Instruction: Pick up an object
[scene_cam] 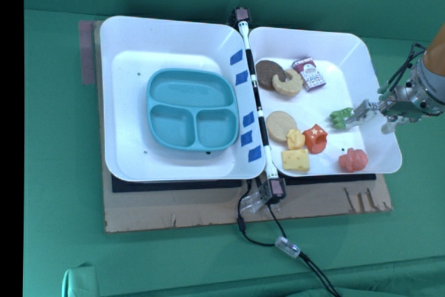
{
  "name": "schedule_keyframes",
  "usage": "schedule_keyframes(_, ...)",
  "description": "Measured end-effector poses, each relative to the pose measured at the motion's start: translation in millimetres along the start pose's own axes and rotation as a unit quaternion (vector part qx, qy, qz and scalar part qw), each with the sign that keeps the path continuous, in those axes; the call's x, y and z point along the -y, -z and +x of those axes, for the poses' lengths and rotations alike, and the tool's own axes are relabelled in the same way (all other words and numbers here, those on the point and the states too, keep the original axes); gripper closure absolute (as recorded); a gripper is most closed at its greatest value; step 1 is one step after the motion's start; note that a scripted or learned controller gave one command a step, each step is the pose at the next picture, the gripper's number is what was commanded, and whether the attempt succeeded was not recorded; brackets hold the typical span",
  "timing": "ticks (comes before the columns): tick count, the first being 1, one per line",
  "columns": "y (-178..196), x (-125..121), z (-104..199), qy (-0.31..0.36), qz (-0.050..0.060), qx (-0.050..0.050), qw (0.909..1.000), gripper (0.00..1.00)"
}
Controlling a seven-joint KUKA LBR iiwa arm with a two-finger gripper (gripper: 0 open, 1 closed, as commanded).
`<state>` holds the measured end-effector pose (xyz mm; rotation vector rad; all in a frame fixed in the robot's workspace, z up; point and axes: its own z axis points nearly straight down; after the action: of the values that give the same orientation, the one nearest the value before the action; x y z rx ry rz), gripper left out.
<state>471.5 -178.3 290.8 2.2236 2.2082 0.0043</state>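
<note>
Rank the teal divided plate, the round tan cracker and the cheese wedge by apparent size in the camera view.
1. teal divided plate, by far the largest
2. round tan cracker
3. cheese wedge, only slightly smaller than the cracker, so this ranking is unsure

One camera sits high above the two white bins (111, 115). It looks down at a slant, maybe from the front.

The grey arm with an orange band reaches in from the right, wrist nearly level, its metallic two-finger claw (356, 113) pointing left, fingertips close together.
</note>
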Motion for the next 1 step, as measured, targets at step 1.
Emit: schedule_keyframes(1, -103.0, -22.0, -3.4, -0.001, -0.006, 0.003, 1.0000, 0.00)
